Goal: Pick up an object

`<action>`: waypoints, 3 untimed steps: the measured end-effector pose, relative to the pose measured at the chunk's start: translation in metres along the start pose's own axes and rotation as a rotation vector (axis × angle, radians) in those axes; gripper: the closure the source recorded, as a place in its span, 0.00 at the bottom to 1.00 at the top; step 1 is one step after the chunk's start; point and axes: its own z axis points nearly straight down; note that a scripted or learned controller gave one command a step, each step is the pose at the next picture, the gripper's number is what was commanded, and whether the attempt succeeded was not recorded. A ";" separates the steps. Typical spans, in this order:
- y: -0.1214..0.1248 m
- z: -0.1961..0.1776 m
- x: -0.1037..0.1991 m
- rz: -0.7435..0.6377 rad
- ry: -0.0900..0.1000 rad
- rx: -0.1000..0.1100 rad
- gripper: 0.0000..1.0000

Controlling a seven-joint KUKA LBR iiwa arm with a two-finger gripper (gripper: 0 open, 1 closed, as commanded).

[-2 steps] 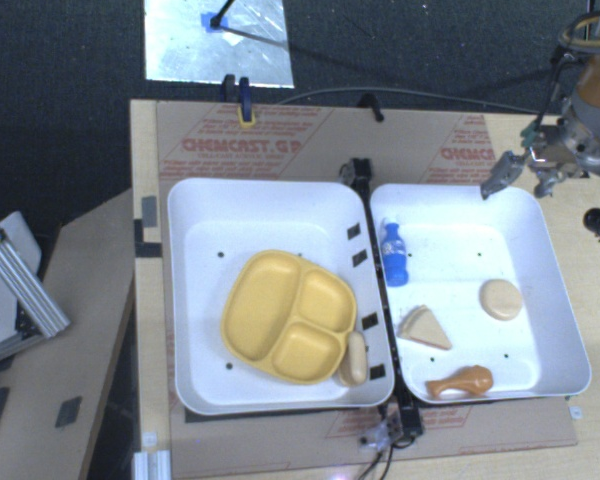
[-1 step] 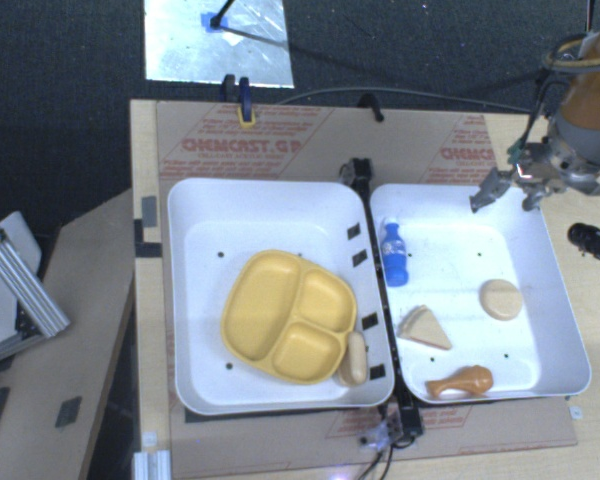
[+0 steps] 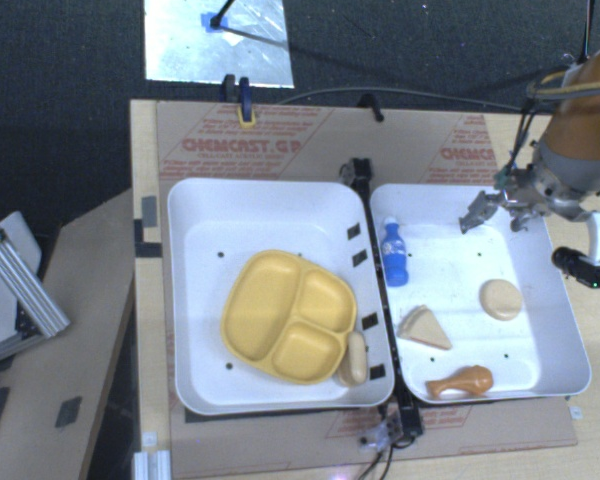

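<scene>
The right bin (image 3: 570, 353) holds a small blue bottle (image 3: 394, 254) lying by its left wall, a round beige bun (image 3: 501, 299), a tan wedge (image 3: 424, 328) and an orange-brown drumstick (image 3: 460, 381) near the front. My gripper (image 3: 497, 216) hangs over the far part of this bin, up and right of the bottle and well behind the bun. Its fingers (image 3: 473, 218) are spread open with nothing between them. The grey and orange arm (image 3: 580, 133) comes in from the right.
The left bin (image 3: 195, 268) carries a yellow divided plate (image 3: 290, 315) with a beige roll (image 3: 355, 358) at its front right corner. Black clips (image 3: 360, 173) sit along the divider between the bins. A dark cable fitting (image 3: 575, 263) sticks out by the right bin's right rim.
</scene>
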 end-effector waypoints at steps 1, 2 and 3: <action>0.009 0.045 0.002 -0.004 -0.001 -0.003 0.00; 0.010 0.032 0.002 -0.006 -0.001 -0.007 1.00; 0.011 -0.030 0.011 -0.004 -0.002 -0.011 1.00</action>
